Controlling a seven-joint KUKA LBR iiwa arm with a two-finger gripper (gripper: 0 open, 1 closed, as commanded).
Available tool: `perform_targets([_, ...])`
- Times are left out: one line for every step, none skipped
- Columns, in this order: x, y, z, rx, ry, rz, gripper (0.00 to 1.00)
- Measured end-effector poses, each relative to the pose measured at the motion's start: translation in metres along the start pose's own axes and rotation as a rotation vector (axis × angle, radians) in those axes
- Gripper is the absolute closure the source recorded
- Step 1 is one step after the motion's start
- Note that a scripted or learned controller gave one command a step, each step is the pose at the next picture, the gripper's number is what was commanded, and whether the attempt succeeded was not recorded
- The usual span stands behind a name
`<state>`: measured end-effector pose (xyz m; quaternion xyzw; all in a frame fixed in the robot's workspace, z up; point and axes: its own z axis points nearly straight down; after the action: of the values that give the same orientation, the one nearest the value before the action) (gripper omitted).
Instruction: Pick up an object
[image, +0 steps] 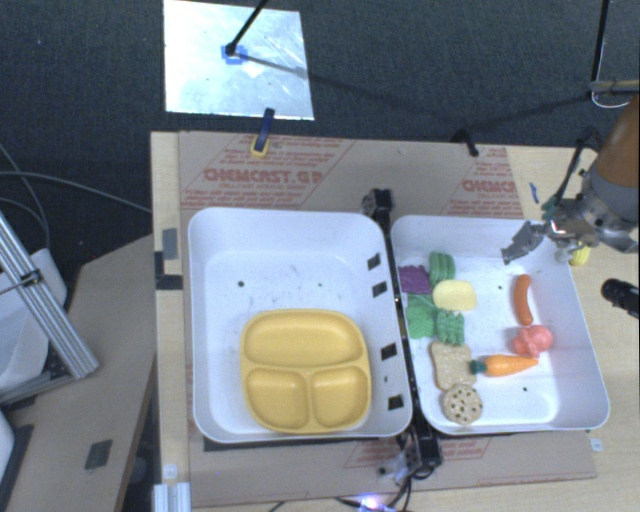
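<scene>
Camera view, two bins (215, 300), one tray (305, 368)

Both bins (290, 225) white. Divided tray (305, 380) yellow. Toys: orange carrot (510, 365), red-orange sausage (522, 300), pink lump (533, 340), green pieces (436, 322), purple piece (414, 279), tan dotted cracker (461, 403). Arm (615, 165) orange-banded, grey.

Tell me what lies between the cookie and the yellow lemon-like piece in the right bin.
In the camera view, the tan bread slice lies between the cookie and the yellow piece, with a green leafy piece just above the bread.
</scene>
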<state>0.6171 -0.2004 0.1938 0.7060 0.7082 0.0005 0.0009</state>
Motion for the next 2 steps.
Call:
perform_targets([-0.005,-0.124,0.109,0.011,0.005,0.006,0.0])
perform_targets([-0.006,-0.112,0.109,0.0,0.0,0.0,0.0])
